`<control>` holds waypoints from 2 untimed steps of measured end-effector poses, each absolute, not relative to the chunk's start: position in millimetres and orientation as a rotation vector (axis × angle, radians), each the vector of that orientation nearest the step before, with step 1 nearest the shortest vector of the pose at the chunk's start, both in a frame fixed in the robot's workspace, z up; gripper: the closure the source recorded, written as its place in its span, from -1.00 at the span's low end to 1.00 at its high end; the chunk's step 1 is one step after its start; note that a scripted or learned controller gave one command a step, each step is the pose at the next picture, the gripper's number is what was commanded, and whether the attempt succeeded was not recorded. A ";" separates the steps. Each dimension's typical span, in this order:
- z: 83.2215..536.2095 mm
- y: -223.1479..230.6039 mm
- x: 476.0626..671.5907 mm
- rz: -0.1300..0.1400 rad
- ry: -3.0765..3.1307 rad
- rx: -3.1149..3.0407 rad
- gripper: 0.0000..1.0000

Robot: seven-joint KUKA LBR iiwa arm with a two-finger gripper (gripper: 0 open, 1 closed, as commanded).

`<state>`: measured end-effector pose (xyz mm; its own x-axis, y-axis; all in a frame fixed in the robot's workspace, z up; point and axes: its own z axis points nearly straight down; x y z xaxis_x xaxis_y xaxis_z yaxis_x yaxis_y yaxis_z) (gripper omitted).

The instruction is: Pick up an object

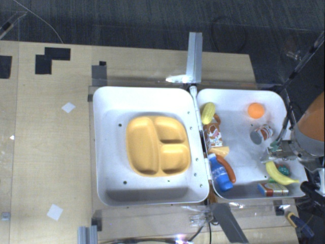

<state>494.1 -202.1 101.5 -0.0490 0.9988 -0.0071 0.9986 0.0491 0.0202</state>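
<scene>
reaching in by the banana [278, 173], the fingers [277, 150] seem too blurred to tell their spacing.

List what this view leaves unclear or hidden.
- Gripper: its fingers are small and blurred over the right bin, so their state can't be told.
- Arm: cut off by the right edge.
- Can: label too small to read.
- Blue bottle: partly covers the items packed beside it, hiding how they touch.
- Item at the bin's bottom rim: too small to identify.
</scene>
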 end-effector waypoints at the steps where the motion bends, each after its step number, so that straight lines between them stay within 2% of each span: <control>1: 112.3 -200.9 495.9 0.018 2.267 2.143 1.00; 2: 123.5 -200.3 497.9 0.022 2.271 2.132 1.00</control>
<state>497.9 -200.3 123.5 -0.0632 0.9979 -0.0099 0.9976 0.0635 0.0282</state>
